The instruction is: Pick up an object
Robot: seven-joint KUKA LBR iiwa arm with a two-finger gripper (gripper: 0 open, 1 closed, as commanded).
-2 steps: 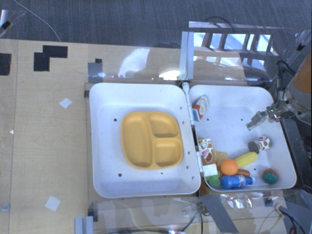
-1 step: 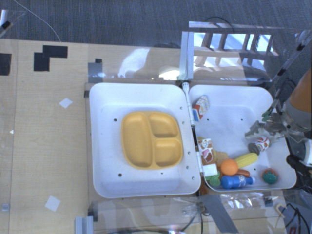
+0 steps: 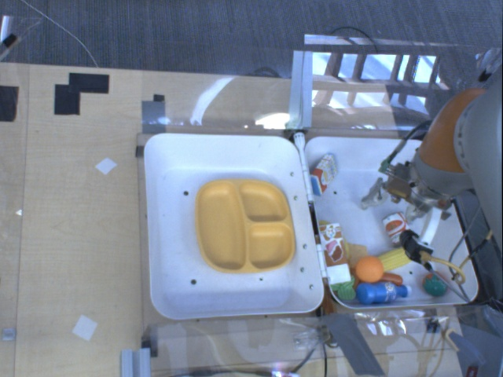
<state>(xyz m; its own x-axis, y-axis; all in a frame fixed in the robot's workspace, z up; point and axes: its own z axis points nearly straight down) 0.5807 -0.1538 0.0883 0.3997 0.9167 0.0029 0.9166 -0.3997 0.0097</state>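
You've got a yellow divided tray point(image 3: 244, 226) in the left bin point(image 3: 169, 289) — right bin point(image 3: 346, 203) holds orange point(image 3: 368, 269), blue bottle point(image 3: 381, 293), corn point(image 3: 393, 258); gripper point(image 3: 393, 191) finger state: can't tell.

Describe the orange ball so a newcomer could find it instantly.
Look in the right bin, along its near edge. The orange ball sits just above the blue bottle, left of the corn cob. It is the only plain round orange item there.

A dark grey carpet point(image 3: 196, 22) covers the floor beyond the bench point(image 3: 71, 234), whose top is pale wood. Black patches point(image 3: 78, 91) mark the wood near its far edge. A thin cable point(image 3: 59, 23) trails across the carpet. Glare point(image 3: 271, 121) shines behind the bins.
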